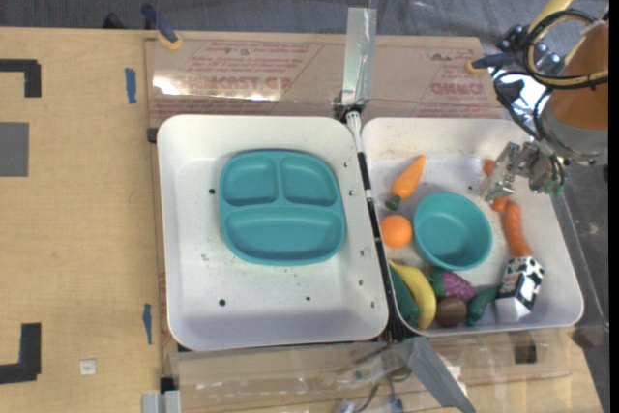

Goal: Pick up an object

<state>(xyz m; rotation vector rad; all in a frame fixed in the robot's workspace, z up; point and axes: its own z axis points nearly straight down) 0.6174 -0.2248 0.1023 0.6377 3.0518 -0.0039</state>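
Observation:
My gripper (523,173) hangs over the right edge of the right bin (571,300), below the orange band of the arm (580,97). Just under it lies an orange-red carrot-like piece (513,225), its upper end close to the gripper. A teal bowl (452,229) sits in the middle of this bin. An orange carrot with a green top (407,180) and an orange ball (396,231) lie to the bowl's left. Along the bin's front are a banana (413,286), a purple item (456,286), a brown item (451,309), a green item (480,304) and a black-and-white carton (520,284).
The left bin (184,237) holds a teal divided plate (281,206). A raised divider (367,208) separates the two bins. A clear upright post (356,63) stands behind the bins. Brown board (68,208) covers the bench to the left.

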